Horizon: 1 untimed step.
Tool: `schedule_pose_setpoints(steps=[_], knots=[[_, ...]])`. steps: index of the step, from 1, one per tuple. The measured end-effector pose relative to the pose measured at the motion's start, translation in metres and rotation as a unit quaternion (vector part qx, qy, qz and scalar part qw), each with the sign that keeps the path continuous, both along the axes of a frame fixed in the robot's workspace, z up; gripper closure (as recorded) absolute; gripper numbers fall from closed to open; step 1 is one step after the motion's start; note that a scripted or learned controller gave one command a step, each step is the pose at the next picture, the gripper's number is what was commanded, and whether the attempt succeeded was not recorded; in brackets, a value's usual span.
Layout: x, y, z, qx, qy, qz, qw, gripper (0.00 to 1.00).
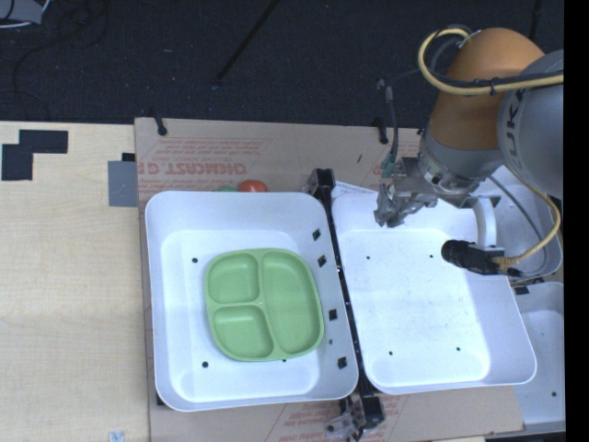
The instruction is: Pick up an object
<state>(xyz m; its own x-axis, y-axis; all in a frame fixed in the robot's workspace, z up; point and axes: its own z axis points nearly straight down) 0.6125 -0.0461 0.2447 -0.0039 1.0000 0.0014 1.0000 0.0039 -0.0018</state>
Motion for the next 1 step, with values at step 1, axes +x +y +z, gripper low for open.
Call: schedule_pose_setpoints(steps=[1], knots=[[0.0024,0.0487,-0.0142,0.0002,0.002,0.000,1.0000,1.00]])
